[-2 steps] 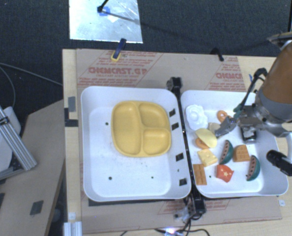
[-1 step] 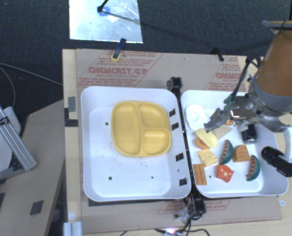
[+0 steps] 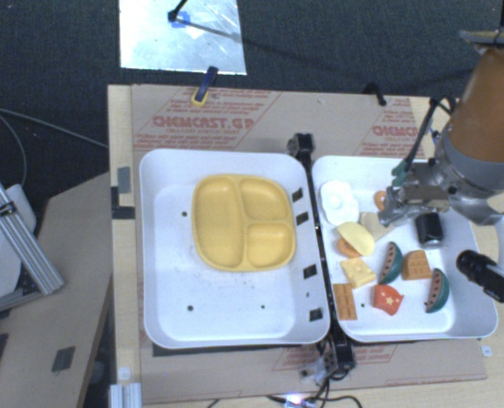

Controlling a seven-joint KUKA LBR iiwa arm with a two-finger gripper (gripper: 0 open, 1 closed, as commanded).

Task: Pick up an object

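Toy food pieces fill the right bin (image 3: pixel 481 317), including a red piece (image 3: pixel 387 299) at the near side and a watermelon slice (image 3: pixel 438 291) beside it; gripper (image 3: pixel 393 201) hovers over the bin's far part, finger state indeterminate; a yellow divided plate (image 3: pixel 241 221) occupies the left bin (image 3: pixel 162 253).

The brown cardboard sheet (image 3: pixel 235 113) under the two bins carries red printed lettering. Along its far edge, behind the left bin, the big word reads "CHEMCAST GP", with a line of smaller red print beneath it that is too fine to make out. The same red wording shows again at a slant behind the right bin, and partly along the near edge, but there it is cut off and blurred.
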